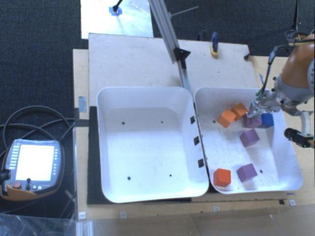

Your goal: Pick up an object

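Orange [227,118], purple [249,137] and blue [267,120] blocks lie scattered in the right bin [290,181]

Bins [147,191]: smooth, glossy white plastic was seen.
Desk [142,58]: matt, speckled board was seen.
Blocks [249,137]: a matt, foam-like finish was seen.

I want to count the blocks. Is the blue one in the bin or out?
In. The blue block lies inside the right bin, near its far right side, beside a purple block, right under the gripper.
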`<move>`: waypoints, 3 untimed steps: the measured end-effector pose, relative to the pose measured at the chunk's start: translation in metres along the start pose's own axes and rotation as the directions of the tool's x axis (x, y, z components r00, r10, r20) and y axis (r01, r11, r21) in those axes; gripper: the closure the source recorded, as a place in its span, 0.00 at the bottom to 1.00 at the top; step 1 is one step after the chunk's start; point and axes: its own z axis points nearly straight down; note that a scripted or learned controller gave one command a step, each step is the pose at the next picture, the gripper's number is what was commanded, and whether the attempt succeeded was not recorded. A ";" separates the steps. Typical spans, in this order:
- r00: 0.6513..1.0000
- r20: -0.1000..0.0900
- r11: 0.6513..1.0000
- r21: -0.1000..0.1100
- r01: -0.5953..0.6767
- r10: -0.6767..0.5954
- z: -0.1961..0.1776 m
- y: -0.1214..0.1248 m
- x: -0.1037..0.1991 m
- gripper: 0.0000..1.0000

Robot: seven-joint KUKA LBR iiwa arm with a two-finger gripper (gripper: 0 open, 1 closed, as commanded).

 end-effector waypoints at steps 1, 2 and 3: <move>1.000 0.007 1.000 0.007 -0.004 0.004 -0.060 0.002 0.010 1.00; 1.000 0.007 1.000 0.007 -0.005 0.005 -0.115 0.005 0.009 1.00; 1.000 0.003 1.000 0.013 -0.001 0.001 -0.104 0.012 0.063 1.00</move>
